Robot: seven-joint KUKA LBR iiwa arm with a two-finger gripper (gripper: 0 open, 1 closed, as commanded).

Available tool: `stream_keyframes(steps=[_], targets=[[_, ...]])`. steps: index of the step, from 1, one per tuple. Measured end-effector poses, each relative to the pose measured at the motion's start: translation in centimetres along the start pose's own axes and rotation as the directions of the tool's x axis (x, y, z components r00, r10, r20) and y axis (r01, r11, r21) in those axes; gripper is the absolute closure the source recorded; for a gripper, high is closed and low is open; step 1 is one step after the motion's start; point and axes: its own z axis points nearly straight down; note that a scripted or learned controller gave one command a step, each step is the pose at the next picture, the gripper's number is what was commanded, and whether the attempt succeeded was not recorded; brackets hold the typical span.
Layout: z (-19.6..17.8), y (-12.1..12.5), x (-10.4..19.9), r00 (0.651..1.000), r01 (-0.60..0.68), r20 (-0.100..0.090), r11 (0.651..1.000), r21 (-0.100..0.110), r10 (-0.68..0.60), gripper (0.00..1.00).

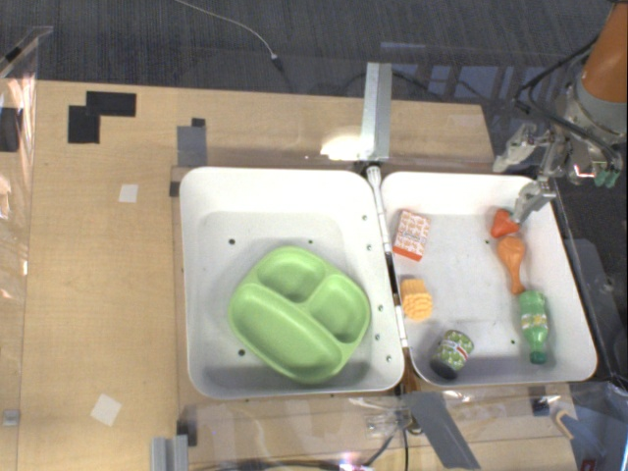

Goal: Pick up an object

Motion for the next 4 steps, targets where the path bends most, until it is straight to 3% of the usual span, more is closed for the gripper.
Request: stream_keyframes(steps=[1,2,3,4], targets=[[13.9,-3.0,7.5,1.0,0.008,-0.012,1.0,-0.003,-0.008,0.0],[15.8,-3.1,7.3,0.948,-0.318,0.0,0.948,0.001,0.318,0.0],[14.2,-3.0,6.8,0.95,-0.311,0.016,0.95,0.001,0.311,1.0],[15.5,7.0,8.5,0.828,-0.56,0.007,0.828,-0.005,0.56,1.0]])
